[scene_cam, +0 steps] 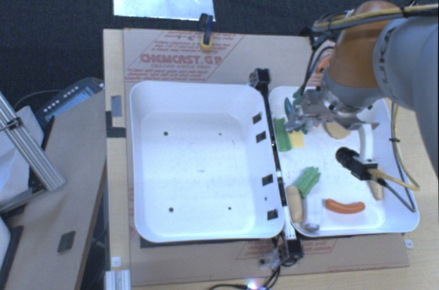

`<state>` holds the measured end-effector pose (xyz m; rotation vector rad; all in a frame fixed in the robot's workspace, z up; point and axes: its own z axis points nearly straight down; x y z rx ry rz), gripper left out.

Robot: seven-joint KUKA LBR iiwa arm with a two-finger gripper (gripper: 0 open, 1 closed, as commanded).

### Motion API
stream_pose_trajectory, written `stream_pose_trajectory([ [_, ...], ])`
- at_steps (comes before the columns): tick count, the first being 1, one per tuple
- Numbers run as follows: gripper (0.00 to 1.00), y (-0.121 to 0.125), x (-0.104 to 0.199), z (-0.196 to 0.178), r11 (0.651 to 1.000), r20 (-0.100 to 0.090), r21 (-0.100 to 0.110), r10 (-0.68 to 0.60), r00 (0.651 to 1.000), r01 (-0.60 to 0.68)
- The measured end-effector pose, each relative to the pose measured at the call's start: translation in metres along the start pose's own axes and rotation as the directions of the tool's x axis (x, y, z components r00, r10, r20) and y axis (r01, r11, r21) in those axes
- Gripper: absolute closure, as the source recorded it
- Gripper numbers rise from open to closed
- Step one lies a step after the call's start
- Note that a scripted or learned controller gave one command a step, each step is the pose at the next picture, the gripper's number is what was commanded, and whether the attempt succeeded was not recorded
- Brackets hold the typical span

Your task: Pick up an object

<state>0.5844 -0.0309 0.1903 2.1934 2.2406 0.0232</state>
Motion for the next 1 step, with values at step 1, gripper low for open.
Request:
stream_pose_trajectory([
  [1, 1.00, -0.0045, 0.0227, 0.0026, 1.000, 0.005, 0.014, 0.014, 1.000, -0.014],
])
